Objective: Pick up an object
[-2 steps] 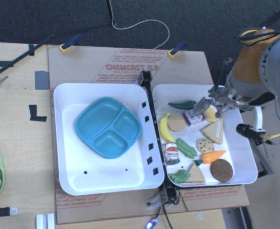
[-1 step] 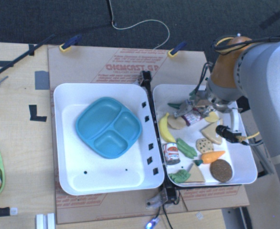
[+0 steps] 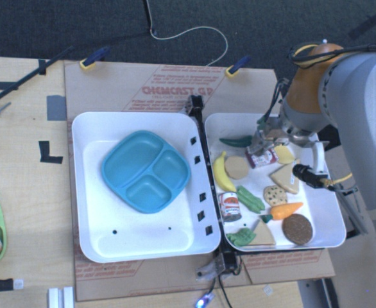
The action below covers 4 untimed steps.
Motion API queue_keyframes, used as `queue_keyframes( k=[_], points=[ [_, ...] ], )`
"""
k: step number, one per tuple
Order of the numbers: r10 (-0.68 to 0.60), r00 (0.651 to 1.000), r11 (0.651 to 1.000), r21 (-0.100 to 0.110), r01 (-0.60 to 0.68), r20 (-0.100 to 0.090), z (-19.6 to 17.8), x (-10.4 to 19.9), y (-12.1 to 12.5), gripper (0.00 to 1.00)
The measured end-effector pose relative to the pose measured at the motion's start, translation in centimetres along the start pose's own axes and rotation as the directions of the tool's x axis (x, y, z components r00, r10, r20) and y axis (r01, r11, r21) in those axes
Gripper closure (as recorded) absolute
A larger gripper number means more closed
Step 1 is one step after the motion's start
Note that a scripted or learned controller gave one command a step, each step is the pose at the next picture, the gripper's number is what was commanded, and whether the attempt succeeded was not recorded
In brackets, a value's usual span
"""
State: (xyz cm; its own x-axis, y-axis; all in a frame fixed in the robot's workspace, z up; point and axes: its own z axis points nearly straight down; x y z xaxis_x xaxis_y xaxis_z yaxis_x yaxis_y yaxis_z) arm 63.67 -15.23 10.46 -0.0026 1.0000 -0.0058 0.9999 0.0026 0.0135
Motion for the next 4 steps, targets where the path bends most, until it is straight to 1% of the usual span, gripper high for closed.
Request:
queue_keyframes(
  k=[1,2,3,4],
  points=[
    [-0.007,1.0,1.0,0.005,0.007,-0.007,-8.6,7.7,1.8,1.0],
    [-0.004,1.0,1.0,0.011,0.004,-0.008,-14.6,13.5,-1.2,1.0],
    [-0.001,1.0,1.0,0.017,0.001,-0.006,-13.2,16.2,-2.6,1.0],
    [-0.002,1.0,1.0,0.019,0.002,-0.006,-11.0,21.7,-5.4,1.0]
  ],
)
